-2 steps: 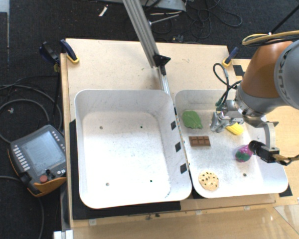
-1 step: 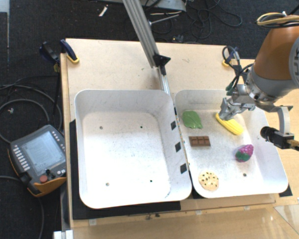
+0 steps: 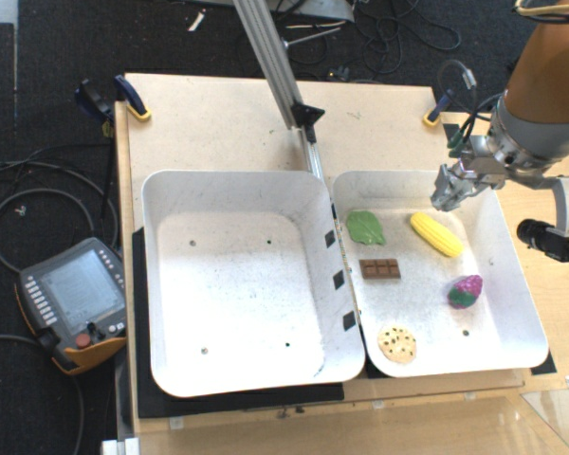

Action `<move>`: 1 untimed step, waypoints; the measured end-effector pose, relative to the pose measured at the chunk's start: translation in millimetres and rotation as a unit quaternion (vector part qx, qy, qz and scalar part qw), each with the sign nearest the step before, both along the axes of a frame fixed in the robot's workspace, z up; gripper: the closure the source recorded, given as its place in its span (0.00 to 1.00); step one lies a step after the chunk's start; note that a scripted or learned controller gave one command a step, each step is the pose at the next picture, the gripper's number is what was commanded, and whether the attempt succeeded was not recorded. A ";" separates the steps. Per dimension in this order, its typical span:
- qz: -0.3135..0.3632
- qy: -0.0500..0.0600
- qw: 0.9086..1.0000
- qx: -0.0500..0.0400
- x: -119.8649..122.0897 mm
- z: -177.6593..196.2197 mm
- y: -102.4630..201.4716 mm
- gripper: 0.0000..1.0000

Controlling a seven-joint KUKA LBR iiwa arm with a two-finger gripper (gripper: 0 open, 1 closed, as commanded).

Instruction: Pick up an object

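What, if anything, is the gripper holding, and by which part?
Nothing: the gripper hangs above the right bin, just beyond the corn.

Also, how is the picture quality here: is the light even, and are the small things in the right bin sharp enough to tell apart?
In the camera view the light is even and soft, with faint shadows and no strong glare on the right bin. The corn, green leaf, chocolate bar, purple item and cookie are distinct. The gripper looks slightly blurred.

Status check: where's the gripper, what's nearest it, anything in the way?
Gripper above right bin, nothing between fingers. Corn nearest, just below it. Path unobstructed.
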State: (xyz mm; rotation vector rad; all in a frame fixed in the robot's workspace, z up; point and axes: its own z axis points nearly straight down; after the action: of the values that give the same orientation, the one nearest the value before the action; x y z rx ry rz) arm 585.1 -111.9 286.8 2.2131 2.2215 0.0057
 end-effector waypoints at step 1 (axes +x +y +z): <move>0.002 0.004 1.000 0.001 9.4 -22.8 53.3 1.00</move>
State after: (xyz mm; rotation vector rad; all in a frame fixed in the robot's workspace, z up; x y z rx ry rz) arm 594.5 -58.6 264.0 2.2143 2.2313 -0.0005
